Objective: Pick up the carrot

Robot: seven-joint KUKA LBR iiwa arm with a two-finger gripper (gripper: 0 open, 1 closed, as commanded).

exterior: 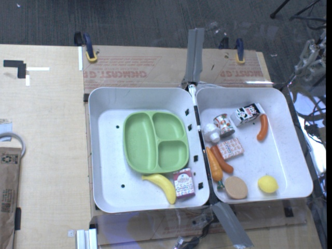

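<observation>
— Carrot [213, 165] position?
— It lies in the right bin [290, 154], to the right of the green plate [155, 141], just past the wall between the bins.
— Anything touching it?
— A red sausage [224, 162] lies against its side away from the plate, and a tan round disc [236, 187] sits near its lower end.
— And closer to the plate?
— A banana [162, 185] lies at the plate's lower edge.

light: even, bright | shadows: soft, faint | glare: white bins [104, 191] slightly washed | focus: mildly soft
</observation>
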